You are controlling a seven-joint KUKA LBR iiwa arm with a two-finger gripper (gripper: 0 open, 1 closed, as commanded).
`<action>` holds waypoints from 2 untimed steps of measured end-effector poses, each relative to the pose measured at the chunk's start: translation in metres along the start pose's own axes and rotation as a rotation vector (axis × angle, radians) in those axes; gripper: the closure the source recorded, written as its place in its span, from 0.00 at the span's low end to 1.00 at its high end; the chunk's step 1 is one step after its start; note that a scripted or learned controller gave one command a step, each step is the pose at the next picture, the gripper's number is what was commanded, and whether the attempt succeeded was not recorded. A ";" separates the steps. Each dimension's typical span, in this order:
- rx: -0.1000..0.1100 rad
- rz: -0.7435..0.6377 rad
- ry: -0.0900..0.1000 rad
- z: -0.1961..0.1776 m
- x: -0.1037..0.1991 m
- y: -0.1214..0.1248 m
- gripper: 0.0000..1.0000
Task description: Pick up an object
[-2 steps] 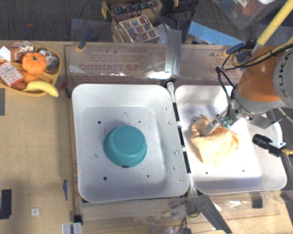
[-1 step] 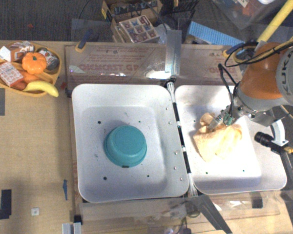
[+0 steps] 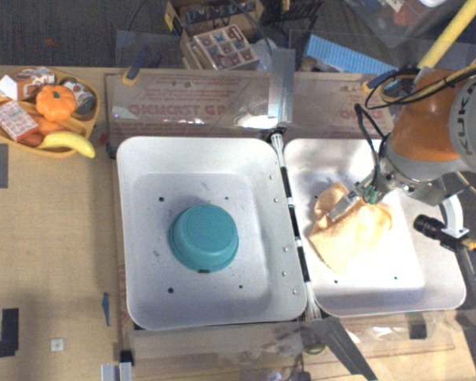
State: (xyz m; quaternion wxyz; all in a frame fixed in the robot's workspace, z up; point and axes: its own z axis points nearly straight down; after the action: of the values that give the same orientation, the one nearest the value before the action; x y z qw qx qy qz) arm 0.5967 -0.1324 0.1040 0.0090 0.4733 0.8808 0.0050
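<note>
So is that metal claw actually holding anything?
It cannot be told: the gripper is down at the top edge of the crumpled tan cloth, grip unclear.

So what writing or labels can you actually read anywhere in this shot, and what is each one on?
"KU": partial lettering on the grey arm, cut off at the frame edge.
Reddish print on the clear panel behind the bins: too blurred to read.
Printed packets in the fruit bowl: too small to read.

Both bins [image 3: 143,165] look like smooth, glossy white plastic. The teal bowl [image 3: 205,237] is matt plastic, the tan cloth [image 3: 351,232] soft and crumpled, the bench [image 3: 40,236] bare wood.
</note>
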 end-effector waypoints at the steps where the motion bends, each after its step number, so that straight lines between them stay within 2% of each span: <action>1: -0.005 0.004 -0.004 -0.011 -0.002 0.000 1.00; 2: -0.005 0.005 -0.004 -0.011 -0.003 0.000 0.00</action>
State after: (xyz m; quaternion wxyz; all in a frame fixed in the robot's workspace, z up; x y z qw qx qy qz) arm 0.5977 -0.1349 0.1152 0.0121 0.4754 0.8796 0.0061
